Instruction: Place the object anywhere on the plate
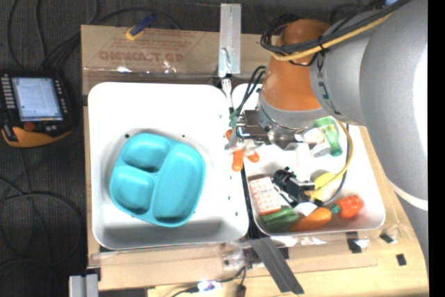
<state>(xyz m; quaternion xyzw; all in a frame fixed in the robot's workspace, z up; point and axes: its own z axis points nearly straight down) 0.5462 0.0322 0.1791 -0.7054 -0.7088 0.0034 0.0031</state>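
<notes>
A turquoise plate (158, 179) with three compartments lies in the left bin (111, 108). My gripper (238, 142) hangs over the wall between the two bins, below the orange wrist band. A small orange toy piece (236, 159) sticks out from between its fingers, so it is shut on that piece. Gripper and piece are to the right of the plate's right edge, apart from it. The wrist hides the top of the piece.
The right bin (372, 219) holds several toy foods: a red-and-white box (264, 194), a green vegetable (280, 218), an orange carrot (313, 219), a red-orange pepper (350, 204), a yellow piece (324, 181) and a green-and-white item (327, 135). The big grey arm covers the bench's right side.
</notes>
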